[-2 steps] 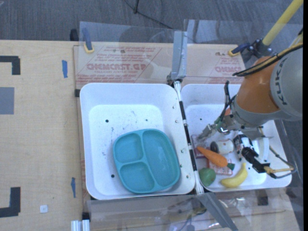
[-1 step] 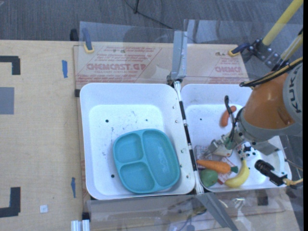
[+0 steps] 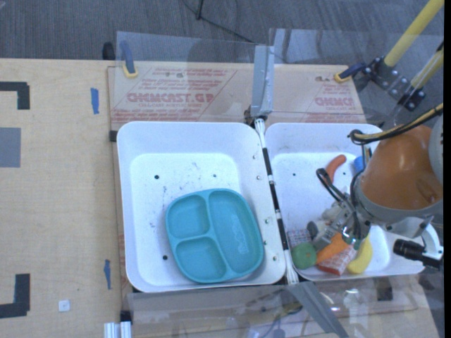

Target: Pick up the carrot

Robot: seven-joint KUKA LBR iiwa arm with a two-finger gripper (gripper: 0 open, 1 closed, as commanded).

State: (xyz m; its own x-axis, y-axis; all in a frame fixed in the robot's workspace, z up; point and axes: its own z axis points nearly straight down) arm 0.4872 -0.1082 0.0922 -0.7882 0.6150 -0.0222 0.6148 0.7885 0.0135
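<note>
Pale wooden tabletop (image 3: 56, 210) carries two shallow white bins side by side. We count one thing in the left bin (image 3: 141, 153): a smooth teal plate (image 3: 213, 235) with three compartments. In the right bin (image 3: 296, 160) we count a small heap at the near edge: one orange carrot (image 3: 332, 248), one green piece (image 3: 304, 255), one yellow banana (image 3: 361, 257), and a curved orange-red piece (image 3: 335, 165) farther back. Our claw (image 3: 340, 225) hangs right above the carrot; we cannot tell how far it is parted, nor whether it grips anything.
</note>
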